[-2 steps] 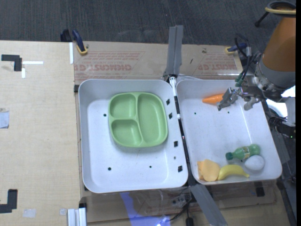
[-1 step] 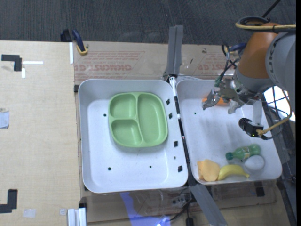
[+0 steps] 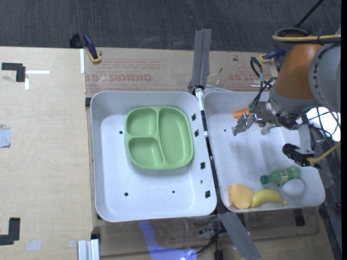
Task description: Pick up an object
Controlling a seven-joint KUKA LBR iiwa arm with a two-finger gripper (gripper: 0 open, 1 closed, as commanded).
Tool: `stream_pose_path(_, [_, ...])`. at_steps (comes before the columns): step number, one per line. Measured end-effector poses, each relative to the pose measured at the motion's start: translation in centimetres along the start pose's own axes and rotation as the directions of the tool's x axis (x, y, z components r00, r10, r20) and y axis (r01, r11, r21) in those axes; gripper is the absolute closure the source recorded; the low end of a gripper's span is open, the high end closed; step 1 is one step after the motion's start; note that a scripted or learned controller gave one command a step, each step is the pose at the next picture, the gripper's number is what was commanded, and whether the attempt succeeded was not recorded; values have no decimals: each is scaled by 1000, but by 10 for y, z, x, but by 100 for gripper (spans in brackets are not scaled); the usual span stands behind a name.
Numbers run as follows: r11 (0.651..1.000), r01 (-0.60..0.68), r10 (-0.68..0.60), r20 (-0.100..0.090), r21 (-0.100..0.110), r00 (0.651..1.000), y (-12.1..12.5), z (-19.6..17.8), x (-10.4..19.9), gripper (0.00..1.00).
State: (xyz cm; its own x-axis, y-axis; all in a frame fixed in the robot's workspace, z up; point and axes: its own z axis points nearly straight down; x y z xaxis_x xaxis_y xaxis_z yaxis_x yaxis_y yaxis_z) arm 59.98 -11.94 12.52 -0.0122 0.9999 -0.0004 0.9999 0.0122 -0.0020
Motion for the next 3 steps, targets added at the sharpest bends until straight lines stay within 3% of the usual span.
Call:
stream_pose_path(1, [993, -116, 116, 0, 6, 993, 57, 35, -1, 0])
stream_pose_path(2, [985, -174, 174, 1, -1, 985, 26, 33, -13, 0])
stream_pose_path(3, [978, -210, 210, 1, -1, 978, 59, 33, 22, 0])
